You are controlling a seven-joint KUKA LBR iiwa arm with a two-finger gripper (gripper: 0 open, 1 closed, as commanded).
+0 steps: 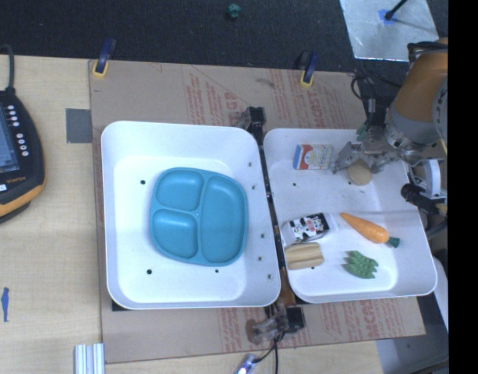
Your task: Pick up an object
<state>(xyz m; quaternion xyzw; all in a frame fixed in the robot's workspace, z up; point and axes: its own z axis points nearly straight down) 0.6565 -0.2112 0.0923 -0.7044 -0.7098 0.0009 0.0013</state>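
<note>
My gripper hangs over the far right part of the right bin, its grey fingers spread open. A small round beige object lies just under and between them; I cannot tell whether they touch it. In the same bin lie a white carton with red and blue print, a black-and-white packet, an orange carrot, a tan wooden block and a green toy vegetable.
The left bin holds a blue divided plate. A teach pendant rests on the bench at the far left. Clamps pin the cardboard sheet at the back. Cables hang beside the arm at the right.
</note>
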